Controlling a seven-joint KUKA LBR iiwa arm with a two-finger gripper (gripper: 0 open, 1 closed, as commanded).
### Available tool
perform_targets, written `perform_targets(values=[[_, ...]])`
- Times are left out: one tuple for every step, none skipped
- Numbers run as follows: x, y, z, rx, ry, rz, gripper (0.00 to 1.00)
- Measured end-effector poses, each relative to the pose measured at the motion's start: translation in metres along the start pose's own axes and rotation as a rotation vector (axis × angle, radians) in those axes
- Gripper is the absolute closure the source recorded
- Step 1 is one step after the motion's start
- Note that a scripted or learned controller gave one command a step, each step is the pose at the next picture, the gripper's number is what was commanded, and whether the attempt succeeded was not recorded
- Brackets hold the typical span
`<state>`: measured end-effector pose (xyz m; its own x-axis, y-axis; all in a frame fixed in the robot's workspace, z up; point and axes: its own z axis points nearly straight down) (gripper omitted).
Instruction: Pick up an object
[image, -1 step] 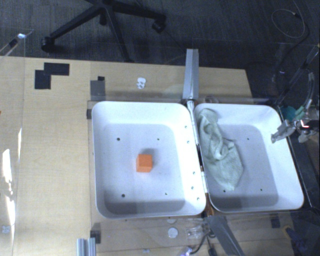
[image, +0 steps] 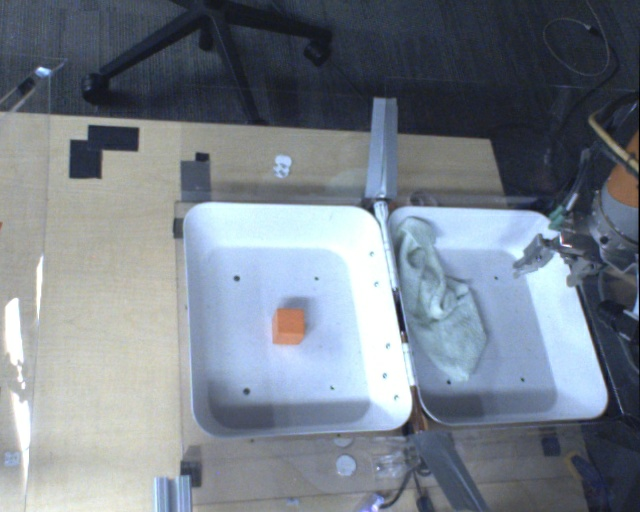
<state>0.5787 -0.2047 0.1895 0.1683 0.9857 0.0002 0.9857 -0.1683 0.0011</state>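
Both white bins sit side by side on the surface. An orange cube (image: 289, 326) lies mid-floor in the left bin (image: 215, 250); a grey cloth (image: 440, 300) lies crumpled in the right bin (image: 560, 390). At the right bin's far right rim hangs the gripper (image: 535, 255).

An orange cube (image: 289, 326) sits in the left bin (image: 215, 400) — a crumpled grey-green cloth (image: 440, 300) lies in the right bin (image: 575, 400).

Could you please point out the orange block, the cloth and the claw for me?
orange block (image: 289, 326): camera view, on its top face.
cloth (image: 440, 305): camera view, on its crumpled middle.
claw (image: 530, 258): camera view, at its tip over the right bin.
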Motion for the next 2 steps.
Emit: perform_targets(values=[[0.021,0.054,0.102,-0.006,-0.002,-0.148,0.0],[0.023,0.056,0.089,-0.014,-0.004,-0.154,1.0]])
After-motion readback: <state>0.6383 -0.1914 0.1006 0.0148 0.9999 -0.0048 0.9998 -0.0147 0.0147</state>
